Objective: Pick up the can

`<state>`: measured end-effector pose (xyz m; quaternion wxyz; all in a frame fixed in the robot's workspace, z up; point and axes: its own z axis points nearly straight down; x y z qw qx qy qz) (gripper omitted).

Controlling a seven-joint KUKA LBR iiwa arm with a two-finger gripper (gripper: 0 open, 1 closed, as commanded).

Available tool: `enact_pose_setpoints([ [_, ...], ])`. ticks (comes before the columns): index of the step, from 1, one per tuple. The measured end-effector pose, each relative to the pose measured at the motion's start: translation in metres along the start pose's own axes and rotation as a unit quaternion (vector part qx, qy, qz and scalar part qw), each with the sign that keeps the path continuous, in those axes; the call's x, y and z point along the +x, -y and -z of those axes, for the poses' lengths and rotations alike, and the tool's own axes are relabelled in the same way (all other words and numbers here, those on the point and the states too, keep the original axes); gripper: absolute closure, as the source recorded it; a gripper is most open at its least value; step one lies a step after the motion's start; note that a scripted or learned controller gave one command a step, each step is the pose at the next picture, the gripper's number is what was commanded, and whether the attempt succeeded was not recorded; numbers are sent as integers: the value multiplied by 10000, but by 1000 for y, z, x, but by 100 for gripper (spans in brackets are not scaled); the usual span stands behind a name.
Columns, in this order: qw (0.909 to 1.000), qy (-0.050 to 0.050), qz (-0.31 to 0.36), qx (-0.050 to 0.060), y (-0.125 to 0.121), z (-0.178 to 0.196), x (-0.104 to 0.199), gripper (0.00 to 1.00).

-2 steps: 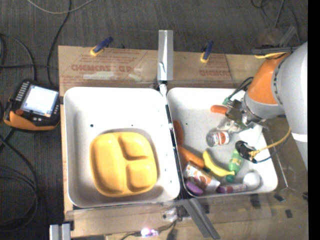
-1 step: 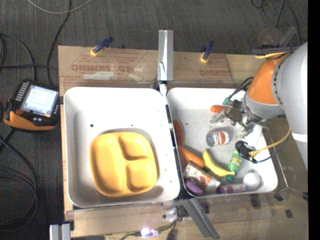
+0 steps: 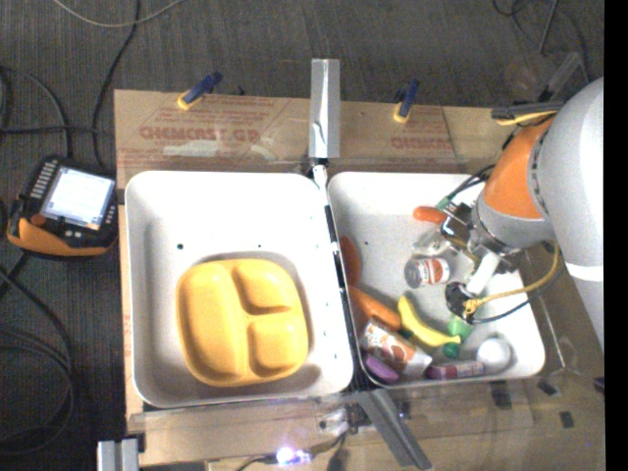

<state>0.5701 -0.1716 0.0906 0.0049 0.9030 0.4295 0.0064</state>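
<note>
The can (image 3: 428, 271), silvery with a red label, lies on its side in the middle of the right bin (image 3: 388, 209). My gripper (image 3: 469, 263) hangs low over that bin, just to the right of the can and very close to it. The grey arm with its orange band (image 3: 510, 183) comes in from the right above it. Cables and the wrist body hide the gripper's tip, and I cannot make out whether it touches the can.
The right bin's front holds a carrot (image 3: 373, 307), a banana (image 3: 424, 327), a red-and-white packet (image 3: 392, 345), a purple piece (image 3: 381, 368) and a white ball (image 3: 494, 351). A small orange piece (image 3: 429, 214) lies behind the can. A yellow divided tray (image 3: 243, 318) sits in the left bin (image 3: 157, 214).
</note>
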Motion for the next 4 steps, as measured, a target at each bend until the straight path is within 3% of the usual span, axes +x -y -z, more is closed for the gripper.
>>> enact_pose_setpoints([
  [1,10000,6,9,29,1,8,0,100],
  [2,9999,56,-16,86,-33,35,-2,100],
  [3,9977,64,673,78,-43,86,-23,100],
  [4,9914,78,-1307,69,-46,136,29,100],
])
